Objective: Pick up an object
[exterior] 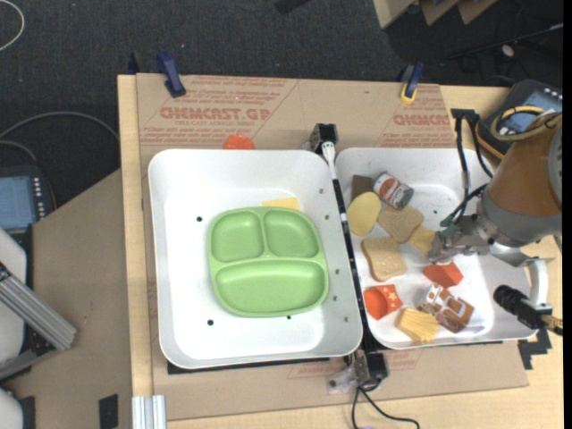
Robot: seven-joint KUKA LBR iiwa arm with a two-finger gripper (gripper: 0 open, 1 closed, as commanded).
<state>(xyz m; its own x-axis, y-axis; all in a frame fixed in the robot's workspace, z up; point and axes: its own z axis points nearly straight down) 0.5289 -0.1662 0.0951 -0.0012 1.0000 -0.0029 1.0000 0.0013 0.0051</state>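
The right bin (407, 161) is crowded with food items set close together, with narrow gaps between them. The left bin (179, 239) offers open floor around the green plate (266, 262).

Grey arm (527, 206), orange band

Two shallow white bins side by side, left white bin (170, 239) holding a green three-compartment plastic plate (266, 262), a pale yellow flat piece (281, 205) at its 12 o'clock, right white bin (393, 336) holding scattered toy foods, my gripper (444, 244) over its 3 o'clock side, a small tin can (392, 190) toward 12.
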